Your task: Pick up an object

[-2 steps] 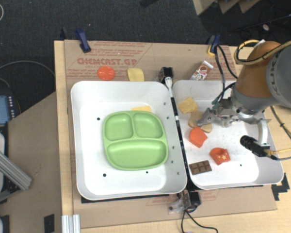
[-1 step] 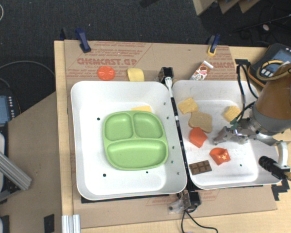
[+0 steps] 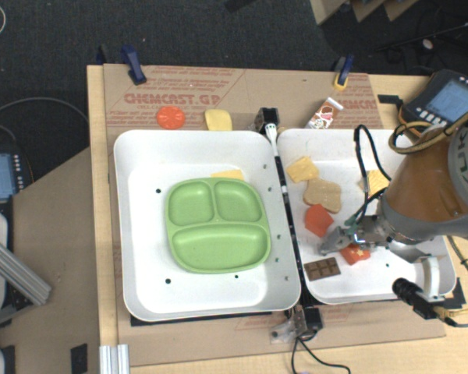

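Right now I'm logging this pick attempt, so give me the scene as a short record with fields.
left bin: green divided plate, yellow piece at its far edge
right bin: yellow wedge, tan toast-shaped piece, red block, brown chocolate bar
pincer: low in right bin, beside a small red item
behind bins: orange round piece, yellow block, small wrapper

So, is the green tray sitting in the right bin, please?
No, the green tray lies in the left bin.
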